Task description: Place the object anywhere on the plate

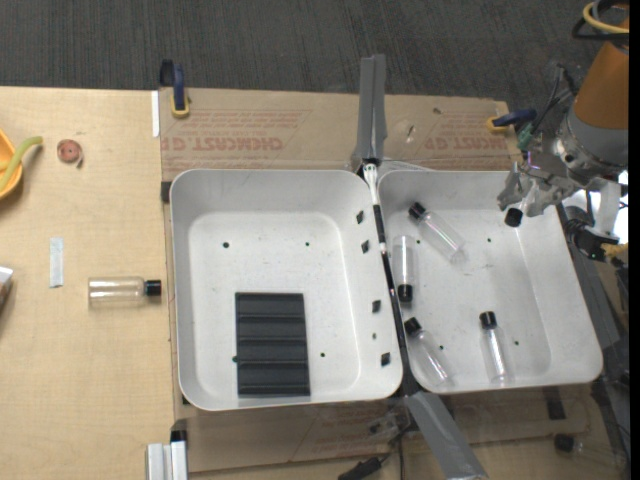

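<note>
Over the right bin's [570, 368] far corner we see the gripper [522, 206]; whether it holds anything we cannot tell. Four clear vials [436, 230] lie scattered below; round, they may roll away before reaching the dark plate [271, 345].

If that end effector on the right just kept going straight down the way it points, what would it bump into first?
Most likely the bare floor of the right bin near its upper right corner. The end effector hovers there; the nearest clear bottle lies off to its left. Depth is hard to judge.
</note>
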Robot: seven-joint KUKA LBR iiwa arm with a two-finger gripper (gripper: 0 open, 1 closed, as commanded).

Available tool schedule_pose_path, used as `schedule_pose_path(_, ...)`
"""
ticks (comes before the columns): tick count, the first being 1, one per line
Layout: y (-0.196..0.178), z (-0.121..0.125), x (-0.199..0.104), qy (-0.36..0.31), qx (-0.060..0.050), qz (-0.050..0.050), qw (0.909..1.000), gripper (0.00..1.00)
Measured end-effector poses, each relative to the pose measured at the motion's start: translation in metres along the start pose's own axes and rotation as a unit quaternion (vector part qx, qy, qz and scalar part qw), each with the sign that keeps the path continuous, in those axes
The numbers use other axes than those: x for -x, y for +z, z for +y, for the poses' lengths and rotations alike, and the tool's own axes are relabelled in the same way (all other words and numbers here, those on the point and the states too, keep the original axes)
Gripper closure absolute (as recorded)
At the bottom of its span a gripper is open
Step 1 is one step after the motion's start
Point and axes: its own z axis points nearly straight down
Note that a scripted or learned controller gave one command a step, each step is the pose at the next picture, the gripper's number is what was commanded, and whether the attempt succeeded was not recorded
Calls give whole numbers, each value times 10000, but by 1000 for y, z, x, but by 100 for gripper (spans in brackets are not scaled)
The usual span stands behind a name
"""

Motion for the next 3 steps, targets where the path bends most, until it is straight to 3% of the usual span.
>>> schedule_pose_path(1,10,6,-120,995,-2,2,9950,100)
schedule_pose_path(2,10,6,-120,995,-2,0,9950,0)
schedule_pose_path(3,-45,20,-70,473,4,-1,9989,0)
